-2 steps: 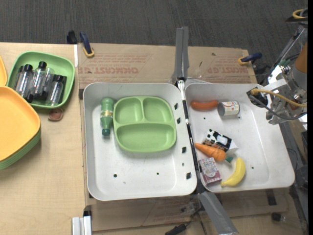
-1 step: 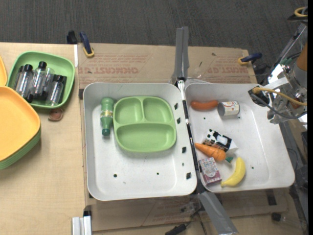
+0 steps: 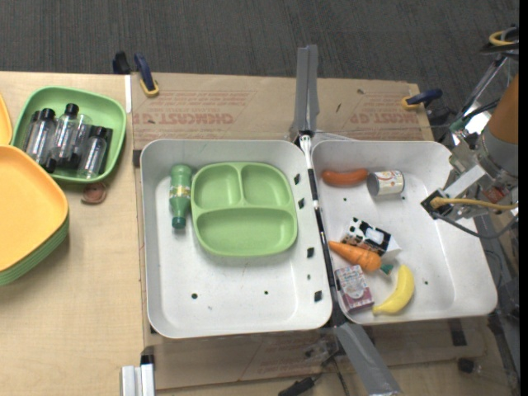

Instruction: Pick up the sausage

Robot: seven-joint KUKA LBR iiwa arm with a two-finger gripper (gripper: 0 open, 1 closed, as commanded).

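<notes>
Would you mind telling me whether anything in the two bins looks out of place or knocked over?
Nothing looks spilled or damaged. In the right white bin, the small silver can lies on its side beside the orange-red sausage, and the green bottle lies flat beside the green divided plate.

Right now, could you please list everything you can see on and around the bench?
sausage: one, orange-red, right bin, far left corner
can: one, silver, beside the sausage
carton: one, black and white, right bin middle
carrot: one, orange, touching the carton
packet: one, pink, near edge
banana: one, yellow, beside the packet
divided plate: one, green, left bin
bottle: one, green, left of the plate
tray of vials: one, green, bench left
plates: stack, yellow, far left
gripper: over the right bin's right side
</notes>
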